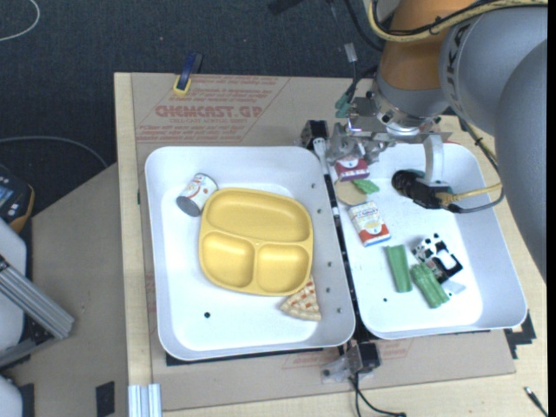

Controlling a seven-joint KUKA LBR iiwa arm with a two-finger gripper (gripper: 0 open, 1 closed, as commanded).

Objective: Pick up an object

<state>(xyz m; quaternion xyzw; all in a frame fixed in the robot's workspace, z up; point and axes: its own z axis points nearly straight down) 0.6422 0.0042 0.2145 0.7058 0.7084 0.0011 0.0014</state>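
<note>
My gripper (349, 153) hangs low over the far left corner of the right bin (486, 233), close to the wall between the bins. Directly under it lies a small red and white item (351, 171), with a green piece (366, 185) and a tan disc (347, 195) just in front. Whether the gripper touches the red and white item is hidden by its own body. A red and white carton (369, 223) lies nearer the bin's middle. Two green sticks (399, 268) (429, 286) and a black and white toy (440, 257) lie toward the front.
The left bin (165, 259) holds a yellow divided plate (256, 240), a small tipped can (195, 193) at its far left, and a toy pizza slice (303, 303) at the front. The arm's grey and orange body (434, 33) looms over the right bin's back.
</note>
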